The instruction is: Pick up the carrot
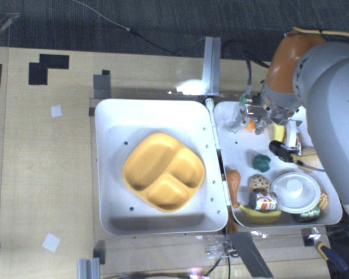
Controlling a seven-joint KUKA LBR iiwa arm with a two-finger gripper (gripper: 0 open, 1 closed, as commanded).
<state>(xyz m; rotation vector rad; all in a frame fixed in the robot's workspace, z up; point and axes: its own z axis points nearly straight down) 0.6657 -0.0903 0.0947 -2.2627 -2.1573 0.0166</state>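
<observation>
My gripper (253, 116) hangs over the far left corner of the right bin (331, 214), under the grey wrist with its orange band. A small bright orange piece (250, 124), which looks like the carrot, shows right at the gripper's tip; most of it is hidden. Whether it is gripped is unclear. A longer orange-brown piece (233, 186) lies along the right bin's left wall, well in front of the gripper.
The left bin (110, 214) holds a yellow divided plate (163, 170). The right bin is crowded: a green lump (260, 162), a cookie (257, 182), a white lidded bowl (295, 190), a banana (259, 215), a small can (265, 202), a yellow item (278, 132).
</observation>
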